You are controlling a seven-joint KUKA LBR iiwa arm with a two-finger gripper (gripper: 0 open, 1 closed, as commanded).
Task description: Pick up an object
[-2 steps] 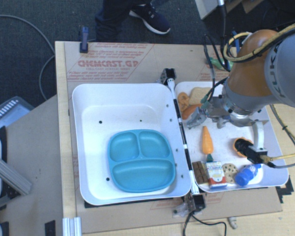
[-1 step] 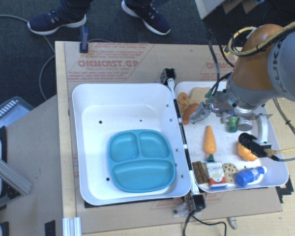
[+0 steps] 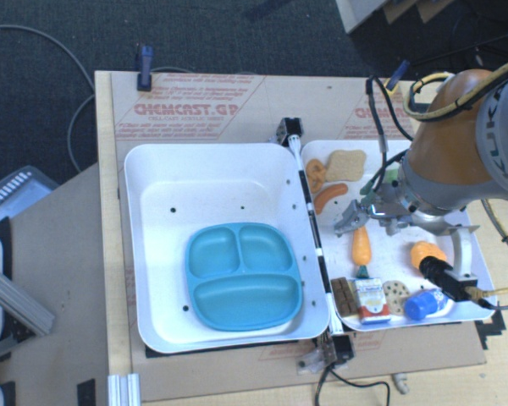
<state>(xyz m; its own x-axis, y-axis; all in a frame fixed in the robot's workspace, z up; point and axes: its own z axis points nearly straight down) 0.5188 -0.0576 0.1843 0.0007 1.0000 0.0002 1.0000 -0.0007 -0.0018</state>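
Nothing's picked yet: your gripper (image 3: 353,218) hangs just above the carrot (image 3: 361,247); can't tell the fingers' state.

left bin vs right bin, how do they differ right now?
The left bin holds one thing, a blue divided plate; the right bin holds many small items, among them a carrot, a sausage and a slice of bread. The gripper hangs over the right bin, while nothing hangs over the left bin. Both are shallow, white and sit side by side.
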